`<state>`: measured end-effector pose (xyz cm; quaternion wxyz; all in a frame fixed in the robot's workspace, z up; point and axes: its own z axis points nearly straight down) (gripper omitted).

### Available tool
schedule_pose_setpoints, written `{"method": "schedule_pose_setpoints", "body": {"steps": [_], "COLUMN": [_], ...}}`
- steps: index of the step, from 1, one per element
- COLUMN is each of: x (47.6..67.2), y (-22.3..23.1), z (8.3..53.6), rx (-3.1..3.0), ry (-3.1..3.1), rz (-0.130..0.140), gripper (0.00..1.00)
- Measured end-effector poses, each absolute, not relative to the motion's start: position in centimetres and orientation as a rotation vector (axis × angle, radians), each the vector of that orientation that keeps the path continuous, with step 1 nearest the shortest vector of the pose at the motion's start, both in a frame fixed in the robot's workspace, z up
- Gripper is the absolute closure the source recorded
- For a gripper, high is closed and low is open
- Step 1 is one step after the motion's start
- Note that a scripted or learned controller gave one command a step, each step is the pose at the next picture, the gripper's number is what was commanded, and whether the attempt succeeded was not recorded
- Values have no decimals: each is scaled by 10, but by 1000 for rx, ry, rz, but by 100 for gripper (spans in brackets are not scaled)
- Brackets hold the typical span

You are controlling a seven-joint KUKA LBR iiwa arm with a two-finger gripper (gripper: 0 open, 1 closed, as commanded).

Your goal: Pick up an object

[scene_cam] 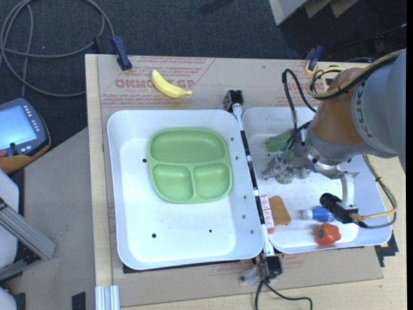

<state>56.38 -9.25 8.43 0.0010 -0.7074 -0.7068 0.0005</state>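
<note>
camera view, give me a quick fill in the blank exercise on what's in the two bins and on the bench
1. The green divided plate lies in the ______ bin as the camera sees it.
2. The yellow banana lies on the cardboard outside both bins, beyond the ______ bin.
3. The plate has ______ compartments.
4. The small red object sits near the front rim of the ______ bin.

Missing words: left; left; three; right
</note>
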Motion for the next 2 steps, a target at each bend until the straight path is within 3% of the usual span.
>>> {"method": "schedule_pose_setpoints", "body": {"steps": [1, 2], "x": [564, 528], "y": [-92, -48], "z": [94, 185], "rx": [-2222, -2220], "ry": [-2220, -2223], "rz": [0, -1], "gripper": [100, 100]}}
